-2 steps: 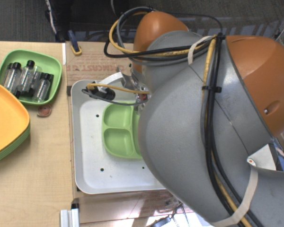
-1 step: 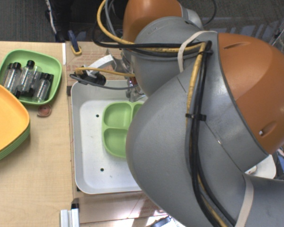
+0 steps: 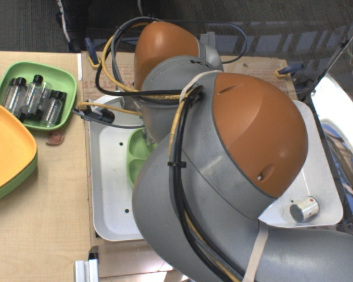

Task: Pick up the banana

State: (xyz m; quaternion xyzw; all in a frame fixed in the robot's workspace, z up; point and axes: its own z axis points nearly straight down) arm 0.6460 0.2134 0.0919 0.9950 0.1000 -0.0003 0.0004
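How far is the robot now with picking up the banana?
Done: nothing I can confirm. In hand: the arm leans over both bins and covers most of them. The left bin shows bare floor and a green thing at the arm's edge. I cannot tell where the banana is. Left: the whole pick, as far as I can see.

A large robot arm (image 3: 223, 175) has smooth matt grey casing with satin orange domed caps, and black and yellow rubbery cables run along it. The white bin (image 3: 109, 181) looks like smooth plastic with a slight sheen. The bench (image 3: 59, 216) is pale, matt wood-grain, bearing a glossy green plastic tray (image 3: 38, 78) of clear vials.
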